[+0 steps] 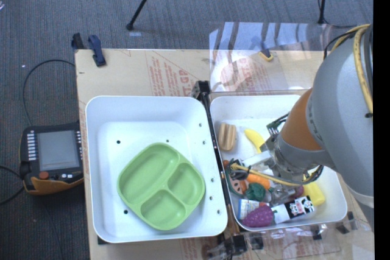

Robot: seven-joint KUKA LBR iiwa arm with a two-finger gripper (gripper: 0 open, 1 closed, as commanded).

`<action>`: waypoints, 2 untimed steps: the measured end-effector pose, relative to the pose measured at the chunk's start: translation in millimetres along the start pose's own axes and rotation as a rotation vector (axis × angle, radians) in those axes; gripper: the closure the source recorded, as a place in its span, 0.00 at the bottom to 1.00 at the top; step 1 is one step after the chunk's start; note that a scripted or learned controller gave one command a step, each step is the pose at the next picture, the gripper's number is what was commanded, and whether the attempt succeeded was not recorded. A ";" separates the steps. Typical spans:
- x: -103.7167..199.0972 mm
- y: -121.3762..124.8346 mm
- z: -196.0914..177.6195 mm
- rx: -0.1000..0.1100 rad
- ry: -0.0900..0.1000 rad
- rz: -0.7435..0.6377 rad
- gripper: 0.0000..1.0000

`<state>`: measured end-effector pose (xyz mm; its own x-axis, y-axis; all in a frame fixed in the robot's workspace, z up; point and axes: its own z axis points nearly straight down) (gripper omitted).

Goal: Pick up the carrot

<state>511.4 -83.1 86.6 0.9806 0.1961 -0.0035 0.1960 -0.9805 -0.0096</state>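
Camera view: gripper (275, 182) down in the right bin (292, 100), wrist hiding the tips, so can't tell how it's set or whether it has anything; carrot (259, 178), slim smooth orange taper, lies just left of it amid clutter. Risks: snagging the green toy (255, 191) or knobbly purple grapes (260, 215) instead; carrot rolling off slick plastic. Left bin's green tray (161, 186): glossy, three-compartment.

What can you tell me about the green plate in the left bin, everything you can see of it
The green plate is a light green divided tray, plastic by its look, with rounded corners and three compartments: one long section and two smaller ones. It lies flat and right side up on the floor of the left bin, turned at an angle to the walls, toward the bin's front. Nothing lies in its compartments, and nothing else touches it.
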 end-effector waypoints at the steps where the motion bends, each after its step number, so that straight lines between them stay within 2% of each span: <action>1: 44.8 12.5 0.3 0.000 -0.005 -0.035 0.00; 2: -21.5 -6.6 0.3 0.000 -0.003 -0.070 0.00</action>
<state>489.0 -80.9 86.4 0.9645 0.2638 -0.0058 0.2638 -0.9645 -0.0096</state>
